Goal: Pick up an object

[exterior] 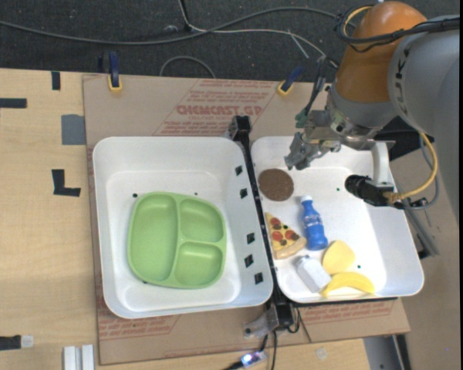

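On the cardboard-covered bench, the right bin [386, 237] holds the brown disc [276, 184], blue bottle [313, 223] and banana [347, 284], all lying untouched. The gripper [302, 157] hangs just above the disc with nothing in it; nothing is picked yet, and I can't tell how wide it stands.

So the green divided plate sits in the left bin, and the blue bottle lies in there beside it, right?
Not quite. The green divided plate does sit in the left bin, but the blue bottle lies in the right bin, next to the pizza slice. The camera view shows this.
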You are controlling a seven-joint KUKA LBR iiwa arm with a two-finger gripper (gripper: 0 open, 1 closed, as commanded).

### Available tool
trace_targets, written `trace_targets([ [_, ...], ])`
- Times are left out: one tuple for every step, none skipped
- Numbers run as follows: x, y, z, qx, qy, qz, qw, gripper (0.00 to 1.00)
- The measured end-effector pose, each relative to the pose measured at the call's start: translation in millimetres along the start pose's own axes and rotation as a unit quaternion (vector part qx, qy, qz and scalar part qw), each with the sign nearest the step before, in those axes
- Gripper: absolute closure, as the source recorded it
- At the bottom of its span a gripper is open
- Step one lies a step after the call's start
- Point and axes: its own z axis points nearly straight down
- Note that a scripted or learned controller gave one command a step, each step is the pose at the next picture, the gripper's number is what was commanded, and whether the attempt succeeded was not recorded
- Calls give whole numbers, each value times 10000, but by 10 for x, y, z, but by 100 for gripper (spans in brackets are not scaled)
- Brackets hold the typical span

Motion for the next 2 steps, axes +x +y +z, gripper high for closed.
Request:
trace_targets([
  [563, -273, 6, 0, 4, -6, 10000, 100],
  [1145, -530, 56, 7, 2, -10, 10000, 100],
])
